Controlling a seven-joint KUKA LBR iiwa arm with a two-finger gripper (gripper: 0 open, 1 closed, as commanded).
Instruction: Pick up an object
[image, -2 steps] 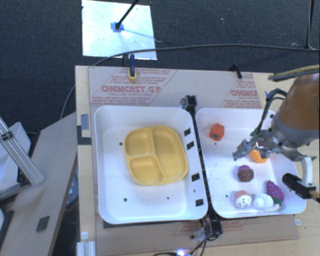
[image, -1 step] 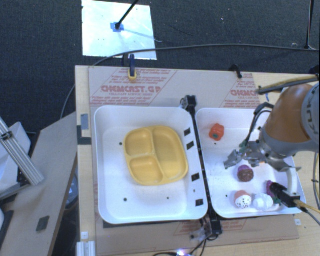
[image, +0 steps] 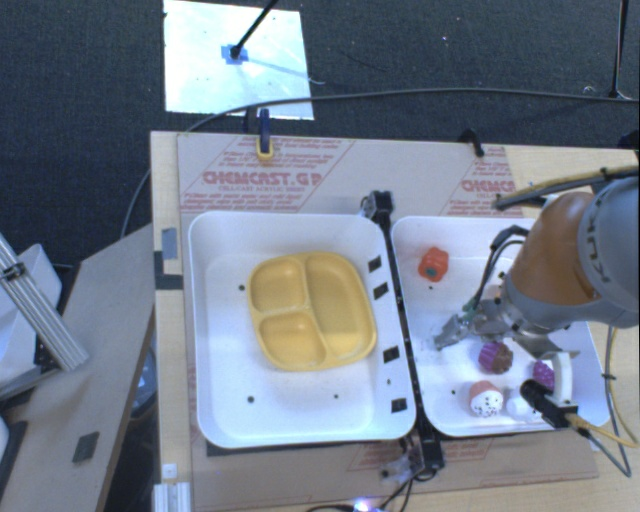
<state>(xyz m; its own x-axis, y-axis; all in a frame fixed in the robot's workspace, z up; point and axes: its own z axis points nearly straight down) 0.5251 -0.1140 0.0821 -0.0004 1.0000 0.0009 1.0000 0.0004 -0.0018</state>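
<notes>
A: How were the edges and the open room laid out?

B: Two bins were seen side by side on the bench (image: 165, 215), their inner walls meeting along a line run from 12 to 6 o'clock. In the left bin (image: 215, 300) a yellow plate (image: 310, 310) was set near the middle, with bare floor left all round it, widest toward 6 and 9 o'clock. In the right bin (image: 415, 300) bare floor was left at 7 to 8 o'clock, along the inner wall, and between the orange piece (image: 433, 264) and the gripper (image: 452, 333).

A: Where were the things to be picked?

B: All were found in the right bin. The orange piece was placed at 10 o'clock, near the inner wall and apart from the rest. A purple piece (image: 494, 355) was seen close to the middle. A spotted ball (image: 486, 401) was seen at 6 o'clock, near the lower wall, and a magenta piece (image: 543, 374) at 5 o'clock.

A: And the arm's pose?

B: The arm (image: 560, 260) was reached in from 3 o'clock and bent low over the right bin, so that much of its 1 to 3 o'clock part was covered. The gripper was pointed toward 9 o'clock, low over the floor. The purple piece lay just beside it at 4 o'clock. Nothing was seen to be held, and whether the gripper was open or closed could not be told.
</notes>
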